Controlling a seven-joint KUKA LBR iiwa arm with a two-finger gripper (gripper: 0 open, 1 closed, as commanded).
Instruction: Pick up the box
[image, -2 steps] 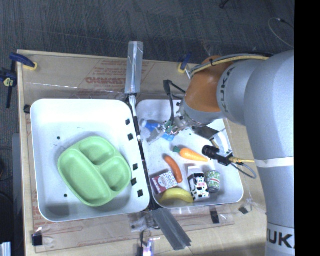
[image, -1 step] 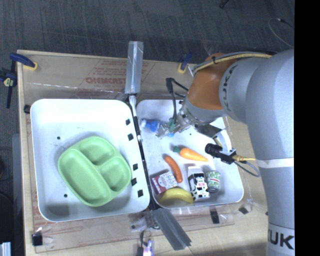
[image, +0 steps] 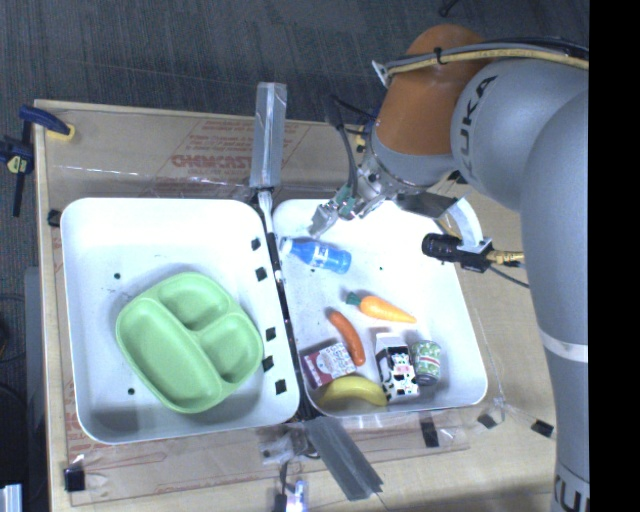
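The claw (image: 335, 212) is hanging over the upper part of the right bin (image: 455, 300), just above the blue bottle (image: 318, 254); I cannot tell its state. The box (image: 397, 366) is sitting near the frame's lower middle.

I count, all below the gripper (image: 338, 208): one bottle (image: 318, 254), one carrot (image: 380, 308), one sausage (image: 346, 337), one banana (image: 352, 392), one can (image: 427, 362), two boxes (image: 332, 364) (image: 397, 368) (cartons), one green tray (image: 188, 339).

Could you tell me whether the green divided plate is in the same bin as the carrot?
No, the green plate lies in the left bin, while the carrot lies in the right bin.
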